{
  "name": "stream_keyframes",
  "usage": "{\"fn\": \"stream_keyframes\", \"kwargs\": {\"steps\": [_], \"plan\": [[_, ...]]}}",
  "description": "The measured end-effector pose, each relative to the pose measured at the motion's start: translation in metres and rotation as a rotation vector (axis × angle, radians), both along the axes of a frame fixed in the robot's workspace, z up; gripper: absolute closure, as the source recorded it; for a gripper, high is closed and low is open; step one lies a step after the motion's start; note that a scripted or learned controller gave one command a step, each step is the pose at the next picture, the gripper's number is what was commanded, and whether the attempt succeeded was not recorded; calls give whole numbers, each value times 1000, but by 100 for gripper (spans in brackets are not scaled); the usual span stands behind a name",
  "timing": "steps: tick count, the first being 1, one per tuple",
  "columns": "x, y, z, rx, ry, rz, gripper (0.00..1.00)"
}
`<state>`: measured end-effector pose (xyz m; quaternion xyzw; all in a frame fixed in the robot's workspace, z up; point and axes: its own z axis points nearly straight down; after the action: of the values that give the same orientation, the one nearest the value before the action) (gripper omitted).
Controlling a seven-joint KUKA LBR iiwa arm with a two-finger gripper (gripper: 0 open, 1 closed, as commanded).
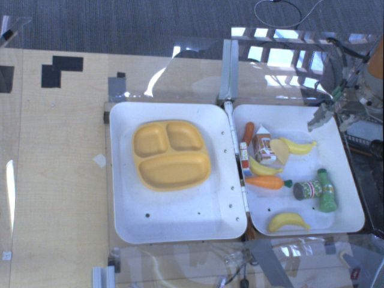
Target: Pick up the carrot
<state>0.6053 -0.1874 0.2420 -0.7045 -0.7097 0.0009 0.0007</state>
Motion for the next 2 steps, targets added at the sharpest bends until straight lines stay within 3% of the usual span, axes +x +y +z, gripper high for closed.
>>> {"fn": "stream_keyframes", "kwargs": {"steps": [1, 2], "plan": [[-57, 51, -139, 0, -5, 26, 0], [-52, 87, -148, -16, -19, 168, 0]]}}
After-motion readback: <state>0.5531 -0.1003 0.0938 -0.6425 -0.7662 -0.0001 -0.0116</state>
